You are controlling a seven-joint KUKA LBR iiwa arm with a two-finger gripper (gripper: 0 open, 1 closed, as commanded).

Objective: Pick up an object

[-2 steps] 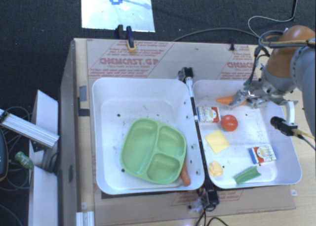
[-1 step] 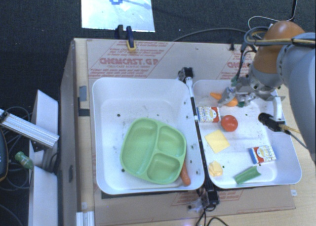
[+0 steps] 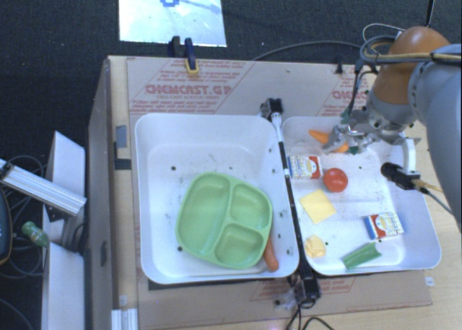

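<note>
Dark carpet around my brown bench [image 3: 216, 79], left bin [image 3: 155, 177] holding a green divided plate [image 3: 225, 220], right bin [image 3: 419, 238] beside it, orange carrot piece [image 3: 317, 135] just left of my gripper [image 3: 345, 141] at that bin's far edge, whether my grip has closed I cannot tell.

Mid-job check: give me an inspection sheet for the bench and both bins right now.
Surface: brown board bearing left bin and right bin.
Job's things: in the right bin, carrot, small carton, tomato, yellow slice, second carton, green piece, small yellow piece.
Clutter: green divided tray in the left bin, sausage beside it.
Grippers: gripper low over the right bin's far end, near the carrot; grasp unclear.
Cables: bundle at the wrist.
Surroundings: dark carpet.
</note>
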